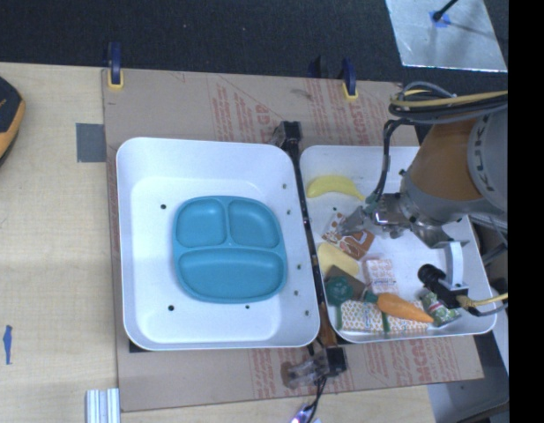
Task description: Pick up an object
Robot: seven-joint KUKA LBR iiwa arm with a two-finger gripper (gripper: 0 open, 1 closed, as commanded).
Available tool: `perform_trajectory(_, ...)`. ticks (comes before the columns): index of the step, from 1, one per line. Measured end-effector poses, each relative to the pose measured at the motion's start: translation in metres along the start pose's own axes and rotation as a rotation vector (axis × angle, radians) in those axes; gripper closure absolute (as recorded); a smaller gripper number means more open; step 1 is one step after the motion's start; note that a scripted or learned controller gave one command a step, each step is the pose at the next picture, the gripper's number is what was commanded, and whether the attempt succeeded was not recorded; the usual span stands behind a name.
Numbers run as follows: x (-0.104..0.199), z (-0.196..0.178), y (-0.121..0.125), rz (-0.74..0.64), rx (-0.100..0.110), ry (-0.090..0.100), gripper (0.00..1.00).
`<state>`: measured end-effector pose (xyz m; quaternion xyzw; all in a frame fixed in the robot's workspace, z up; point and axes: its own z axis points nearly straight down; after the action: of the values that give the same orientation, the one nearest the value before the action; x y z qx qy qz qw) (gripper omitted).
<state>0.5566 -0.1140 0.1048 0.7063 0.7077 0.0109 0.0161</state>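
My gripper (370, 218) hangs low over the upper middle of the right bin (483, 324), reaching in from the right. Just below and left of it lies a brown and white snack packet (349, 237), close to the gripper tip; I cannot tell whether they touch. A yellow banana (334, 186) lies at the bin's top left. Below the packet are a pale yellow block (337, 259), a dark green item (343, 286), a pink and white packet (380, 275), an orange carrot (400, 307) and a green patterned packet (360, 318).
The left bin (139, 236) holds a blue divided plate (229, 248). The two bins meet along a narrow seam with a black clip (290, 133) at its top. The arm's grey body with its orange band (443, 161) covers the right bin's upper right.
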Motion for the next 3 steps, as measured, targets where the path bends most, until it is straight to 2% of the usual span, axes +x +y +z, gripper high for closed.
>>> perform_trajectory(1, 0.014, 0.0, -0.007, 0.001, 0.0, -0.006, 0.0)
perform_trajectory(2, 0.005, 0.0, -0.015, -0.002, 0.001, 0.005, 0.0)
perform_trajectory(3, 0.003, -0.014, -0.013, -0.004, -0.002, 0.004, 1.0)
